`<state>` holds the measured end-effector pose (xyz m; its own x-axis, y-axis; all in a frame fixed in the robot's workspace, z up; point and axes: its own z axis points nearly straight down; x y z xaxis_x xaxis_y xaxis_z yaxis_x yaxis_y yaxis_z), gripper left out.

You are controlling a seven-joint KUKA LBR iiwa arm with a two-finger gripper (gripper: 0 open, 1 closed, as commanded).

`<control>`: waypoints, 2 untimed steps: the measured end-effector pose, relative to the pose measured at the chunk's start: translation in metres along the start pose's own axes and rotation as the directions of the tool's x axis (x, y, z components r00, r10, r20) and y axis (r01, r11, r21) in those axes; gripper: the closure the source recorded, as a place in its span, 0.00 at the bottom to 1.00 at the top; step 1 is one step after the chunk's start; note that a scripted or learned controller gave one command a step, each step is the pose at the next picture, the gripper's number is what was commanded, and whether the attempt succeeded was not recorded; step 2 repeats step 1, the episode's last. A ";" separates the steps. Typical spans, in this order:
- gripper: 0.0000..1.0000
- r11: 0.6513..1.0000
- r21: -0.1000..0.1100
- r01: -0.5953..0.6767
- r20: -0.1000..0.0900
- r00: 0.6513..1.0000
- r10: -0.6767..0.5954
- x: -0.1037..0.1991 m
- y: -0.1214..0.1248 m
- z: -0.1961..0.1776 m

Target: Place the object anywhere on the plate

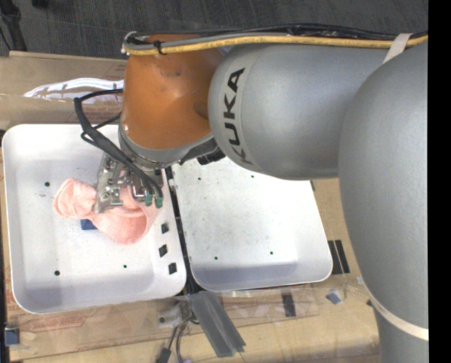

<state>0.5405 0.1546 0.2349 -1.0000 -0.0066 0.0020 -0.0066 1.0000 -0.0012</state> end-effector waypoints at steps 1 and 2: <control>0.00 1.000 0.000 0.000 0.001 1.000 0.000 0.000 0.000 0.000; 0.00 1.000 0.000 0.000 0.001 1.000 0.000 0.000 0.000 0.000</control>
